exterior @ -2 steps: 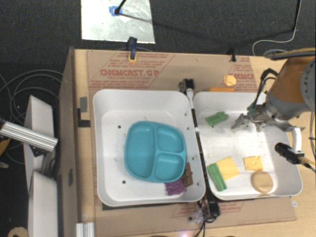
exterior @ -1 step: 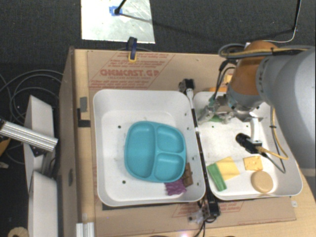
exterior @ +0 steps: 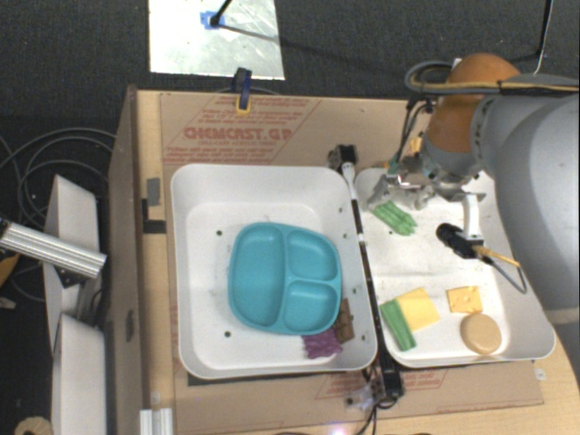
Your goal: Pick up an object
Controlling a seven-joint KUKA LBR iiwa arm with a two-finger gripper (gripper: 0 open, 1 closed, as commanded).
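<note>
A dark, nubbly carpet (exterior: 72, 43) surrounds the bench, with a shiny, silvery sheet (exterior: 217, 25) lying on it at the far side. A flat brown cardboard panel (exterior: 272, 125) printed with red lettering lies under two shallow white plastic bins with rounded corners. The left bin (exterior: 195, 243) holds a smooth teal plate (exterior: 283, 277), oval and moulded into three compartments. A crumpled purple lump (exterior: 319, 344) and a small dark brown piece (exterior: 345, 323) lie against the plate's near right edge. In the right bin (exterior: 435, 270), a light green ridged piece (exterior: 395, 217) lies at a slant near the far left corner. The gripper (exterior: 399, 187) is just beside its far end. Whether it touches the piece, or is open or closed, cannot be told from this angle, and nothing can be seen in its grasp. The grey arm (exterior: 535, 179), broad and matte, has a glossy orange band (exterior: 471, 98) above the wrist. Towards the near side of the same bin lie a yellow wedge-like block (exterior: 420, 308) touching a darker green stick (exterior: 397, 324), a flat orange square (exterior: 464, 299), and a round tan disc (exterior: 480, 333).
</note>
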